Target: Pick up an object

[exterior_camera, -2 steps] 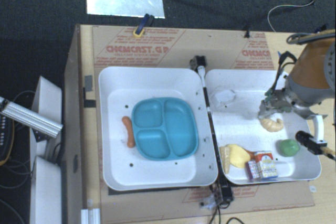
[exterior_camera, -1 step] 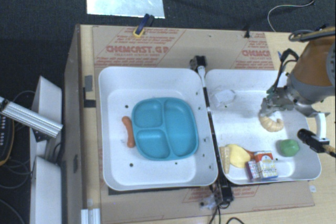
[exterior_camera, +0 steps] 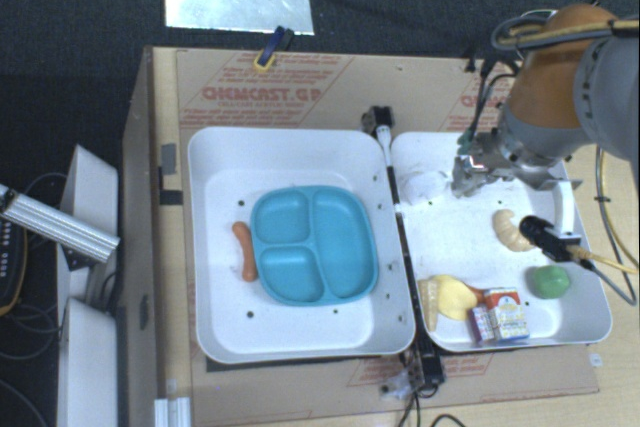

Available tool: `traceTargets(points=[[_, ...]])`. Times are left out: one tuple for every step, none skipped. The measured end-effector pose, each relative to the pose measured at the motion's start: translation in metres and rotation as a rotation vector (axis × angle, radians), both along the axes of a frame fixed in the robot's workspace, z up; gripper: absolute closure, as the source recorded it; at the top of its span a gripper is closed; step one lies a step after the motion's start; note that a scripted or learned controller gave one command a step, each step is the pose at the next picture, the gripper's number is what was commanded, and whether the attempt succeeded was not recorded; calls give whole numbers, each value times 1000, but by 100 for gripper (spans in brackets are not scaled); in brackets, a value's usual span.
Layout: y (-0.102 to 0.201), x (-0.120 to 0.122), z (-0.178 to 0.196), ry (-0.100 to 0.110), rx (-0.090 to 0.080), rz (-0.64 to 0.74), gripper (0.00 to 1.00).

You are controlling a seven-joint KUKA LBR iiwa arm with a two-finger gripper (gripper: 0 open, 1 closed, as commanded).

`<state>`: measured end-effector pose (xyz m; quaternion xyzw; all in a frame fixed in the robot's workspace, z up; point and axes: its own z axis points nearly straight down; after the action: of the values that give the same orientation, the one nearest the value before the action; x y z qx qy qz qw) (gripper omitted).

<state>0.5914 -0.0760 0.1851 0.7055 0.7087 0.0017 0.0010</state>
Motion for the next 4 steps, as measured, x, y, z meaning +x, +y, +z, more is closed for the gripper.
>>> traceTargets(points=[[-39, -12, 33, 1, -3, -3, 100], [30, 24, -1, 3, 0, 0, 100], [-3, 27, 50, 0, -2, -3, 100], [-3, 27, 50, 1, -2, -2, 0]])
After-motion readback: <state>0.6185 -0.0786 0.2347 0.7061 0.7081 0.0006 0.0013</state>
